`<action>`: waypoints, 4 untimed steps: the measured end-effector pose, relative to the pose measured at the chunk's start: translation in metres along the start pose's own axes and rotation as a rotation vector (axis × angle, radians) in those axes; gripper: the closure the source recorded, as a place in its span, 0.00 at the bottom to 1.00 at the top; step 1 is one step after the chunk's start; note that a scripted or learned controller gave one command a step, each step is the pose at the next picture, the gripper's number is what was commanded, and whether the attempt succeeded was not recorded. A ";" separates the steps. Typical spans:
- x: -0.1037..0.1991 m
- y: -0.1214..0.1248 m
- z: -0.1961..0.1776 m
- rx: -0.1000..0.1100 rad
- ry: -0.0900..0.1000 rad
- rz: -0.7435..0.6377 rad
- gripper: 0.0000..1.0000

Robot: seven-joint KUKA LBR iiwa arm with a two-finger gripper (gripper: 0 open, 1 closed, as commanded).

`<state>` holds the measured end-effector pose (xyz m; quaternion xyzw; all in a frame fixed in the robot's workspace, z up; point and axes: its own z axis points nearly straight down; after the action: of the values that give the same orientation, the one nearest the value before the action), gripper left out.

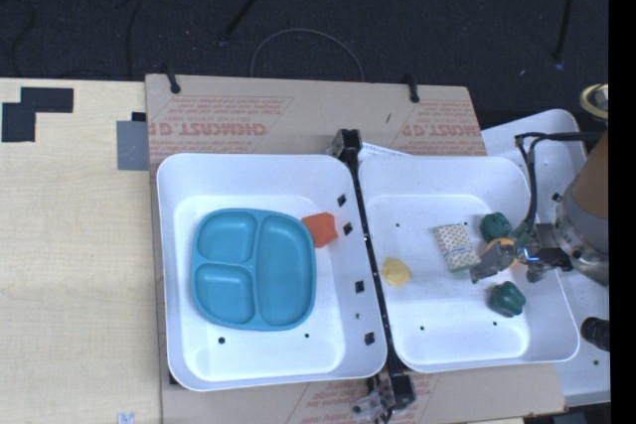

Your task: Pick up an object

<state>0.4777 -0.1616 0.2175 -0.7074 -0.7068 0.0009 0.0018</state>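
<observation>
- Nearest the camera, a dark green object (507, 298) is seen in the right-hand bin (447, 353), just below the gripper (500, 256) and apart from it
- A second dark green object (495, 225) is found just above the gripper, near the bin's far right side
- Whether the gripper is released or clenched cannot be told, and nothing is seen held by it
- A small patterned pouch (455, 244) is placed just to the left of the gripper, close to it; whether they touch cannot be told
- A small yellow object (396, 271) is set farther left of the gripper, near the divider between the bins
- An orange block (320, 229) is seen well to the left of the gripper in the left-hand bin (189, 353), at the upper right edge of a blue sectioned plate (254, 268)
- The grey arm (586, 233) is extended in over the right bin's right rim
</observation>
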 end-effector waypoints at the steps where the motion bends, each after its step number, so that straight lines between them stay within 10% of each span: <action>1: 0.003 0.008 0.058 0.004 0.002 -0.001 0.00; 3: 0.009 0.012 0.130 0.000 0.000 0.002 0.00; 4: 0.007 0.012 0.120 0.000 0.001 0.008 1.00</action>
<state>0.4893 -0.1540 0.0977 -0.7103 -0.7039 0.0008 0.0021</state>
